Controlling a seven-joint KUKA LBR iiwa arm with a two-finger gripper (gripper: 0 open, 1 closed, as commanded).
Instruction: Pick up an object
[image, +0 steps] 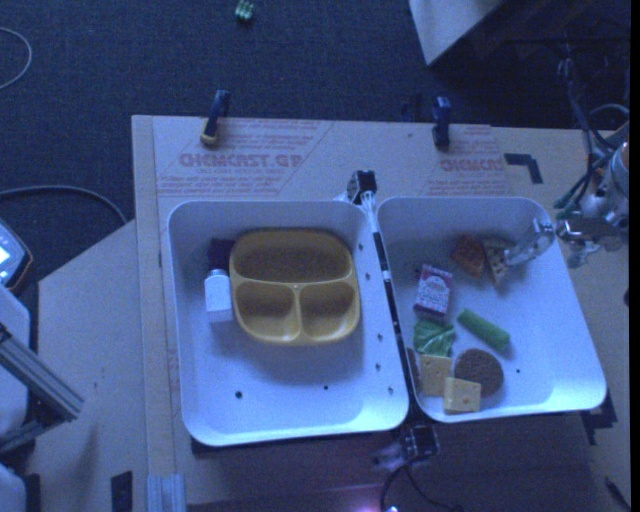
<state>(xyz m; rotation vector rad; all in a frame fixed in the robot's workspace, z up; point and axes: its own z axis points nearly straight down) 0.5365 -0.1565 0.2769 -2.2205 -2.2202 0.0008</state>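
Claw (522, 250) sits in the right bin (560, 330), beside the orange wedge (468, 254); jaw state cannot be determined. Nothing appears lifted; grasp and lift remain.

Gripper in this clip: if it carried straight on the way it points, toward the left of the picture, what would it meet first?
Probably the tan block just ahead of the gripper, with the orange piece next behind it. Height is hard to judge, so it might pass above.
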